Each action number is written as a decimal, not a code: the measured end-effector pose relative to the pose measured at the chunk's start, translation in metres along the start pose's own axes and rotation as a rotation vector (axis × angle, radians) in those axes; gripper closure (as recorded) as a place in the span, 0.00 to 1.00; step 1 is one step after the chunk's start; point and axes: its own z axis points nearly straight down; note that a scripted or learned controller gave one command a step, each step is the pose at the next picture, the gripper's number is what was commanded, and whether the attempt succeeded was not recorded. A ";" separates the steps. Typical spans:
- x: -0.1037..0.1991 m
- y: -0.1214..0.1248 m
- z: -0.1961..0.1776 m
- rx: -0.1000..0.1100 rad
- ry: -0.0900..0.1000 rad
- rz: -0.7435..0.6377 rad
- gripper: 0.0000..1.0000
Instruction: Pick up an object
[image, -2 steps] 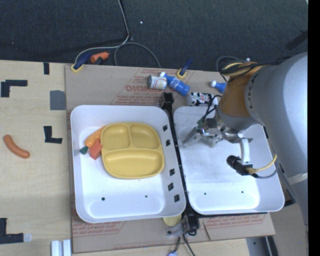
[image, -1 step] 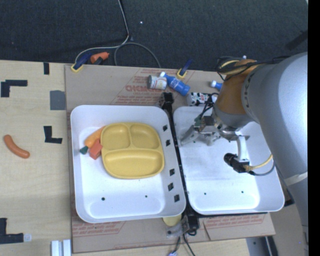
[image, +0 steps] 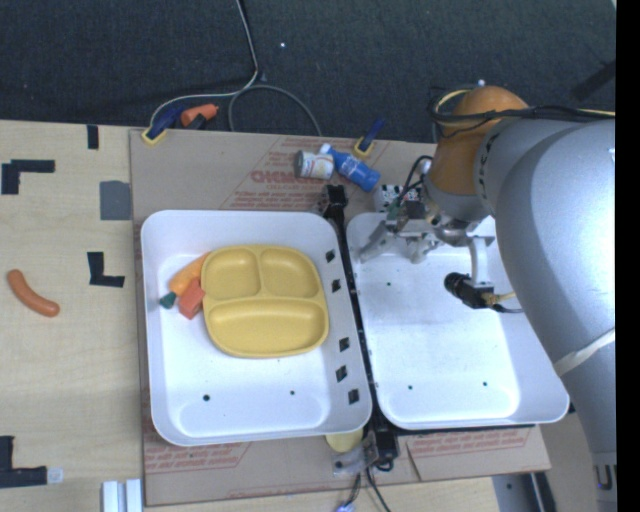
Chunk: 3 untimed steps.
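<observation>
Step in hand: approach, nothing yet grasped. Jaws (image: 408, 238) hang low over the far end of the right bin (image: 450, 400), near the divider; whether they stand apart or together cannot be told, the arm (image: 560, 200) crowding the view.

Candidate objects, all to the jaws' left in the left bin (image: 165, 400): yellow divided plate (image: 265, 300), well apart from the jaws; orange carrot-like toy (image: 186, 280) touching the plate's far edge.

Next move, by judgement: travel across the divider, descend over an object, close.
</observation>
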 end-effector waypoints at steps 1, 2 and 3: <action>0.000 -0.001 -0.011 0.001 -0.003 -0.001 1.00; -0.047 -0.003 -0.097 -0.003 -0.002 0.005 1.00; 0.051 -0.001 -0.100 0.004 0.004 -0.006 1.00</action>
